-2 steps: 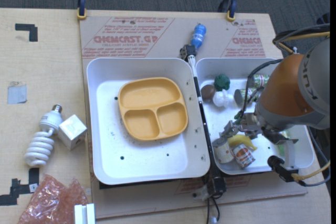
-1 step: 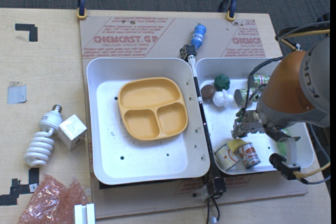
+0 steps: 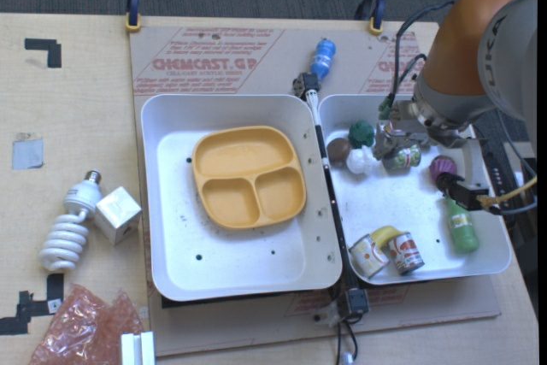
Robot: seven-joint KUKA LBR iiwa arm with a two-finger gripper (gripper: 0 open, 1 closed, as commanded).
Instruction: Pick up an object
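— Over the right bin (image 3: 479, 265), where was the gripper (image 3: 400, 151)?

— Low in its upper part, hanging from the grey arm (image 3: 504, 30) with the orange band (image 3: 461, 38). Whether it was spread or pressed together I could not tell; the wrist hid that.

— What lay nearest to it?

— A small jar (image 3: 408, 158) sat right at the tip, touching or nearly so; I could not say if it was pinched. Just left of the tip were a white lump (image 3: 361, 160), a brown ball (image 3: 338, 150) and a green piece (image 3: 361, 132). To the right lay a purple thing (image 3: 442, 167), and below that a green bottle (image 3: 461, 226).

— And farther off?

— Well below the tip, by the near wall, a can (image 3: 407, 253) with a red label, a banana (image 3: 385, 235) and a cup (image 3: 368, 256) lay bunched together.

— The other bin?

— Far left of the tip, the left bin (image 3: 171, 209) held a yellow tray (image 3: 249, 176) with three compartments. A blue bottle (image 3: 322, 58) lay on the board above the bins, and a bulb (image 3: 70, 226) and a white cube (image 3: 118, 212) lay well left of everything.
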